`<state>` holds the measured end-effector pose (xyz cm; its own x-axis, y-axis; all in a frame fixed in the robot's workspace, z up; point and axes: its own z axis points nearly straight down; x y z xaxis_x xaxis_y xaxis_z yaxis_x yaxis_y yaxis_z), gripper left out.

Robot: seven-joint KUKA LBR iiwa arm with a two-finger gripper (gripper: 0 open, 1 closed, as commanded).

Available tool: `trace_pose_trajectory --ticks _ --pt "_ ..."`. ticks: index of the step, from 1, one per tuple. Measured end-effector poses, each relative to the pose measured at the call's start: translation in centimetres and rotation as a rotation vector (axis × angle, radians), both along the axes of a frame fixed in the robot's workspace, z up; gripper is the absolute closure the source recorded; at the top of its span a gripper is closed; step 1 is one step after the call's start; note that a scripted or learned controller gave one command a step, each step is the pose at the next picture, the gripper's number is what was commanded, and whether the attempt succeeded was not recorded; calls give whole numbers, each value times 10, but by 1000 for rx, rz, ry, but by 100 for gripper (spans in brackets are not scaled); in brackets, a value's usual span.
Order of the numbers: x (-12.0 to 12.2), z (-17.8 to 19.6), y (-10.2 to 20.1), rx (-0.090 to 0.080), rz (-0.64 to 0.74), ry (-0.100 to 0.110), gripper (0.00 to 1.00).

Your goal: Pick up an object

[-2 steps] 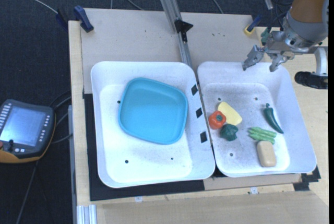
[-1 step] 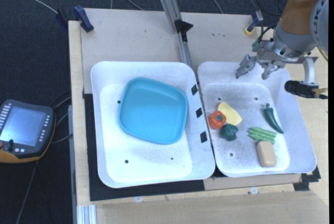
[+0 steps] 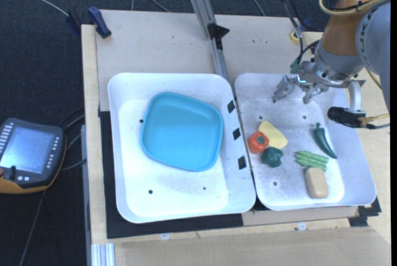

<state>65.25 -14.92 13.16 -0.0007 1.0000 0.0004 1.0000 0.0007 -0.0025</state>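
Over the right bin: the gripper (image 3: 296,91) hangs above the far end of the right bin (image 3: 353,190), its two fingers spread wide with nothing between them.
Arm: grey with an orange band (image 3: 347,23), reaching in over the right bin's far corner.
Yellow piece (image 3: 274,133): on the right bin's floor, nearer the camera than the gripper and apart from it.
Red tomato-like piece (image 3: 257,142): touching the yellow piece, on the side toward the left bin.
Dark green piece (image 3: 272,157): just beside the red one, nearer the right bin's near rim.
Green chilli pepper (image 3: 324,141): toward the right bin's outer side, lying at a slant.
Green bean pods (image 3: 311,159): just beside the chilli.
Tan block (image 3: 316,183): next to the pods, close to the right bin's near rim.
Left bin (image 3: 124,134): beside the right bin, bearing a blue square plate (image 3: 182,131).
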Motion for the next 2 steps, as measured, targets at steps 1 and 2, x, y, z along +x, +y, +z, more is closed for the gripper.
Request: trace_pose_trajectory --ticks 1,2 --pt "-1 -38 0 0 0 1 0" --pt "1 -25 0 -1 0 -5 100"
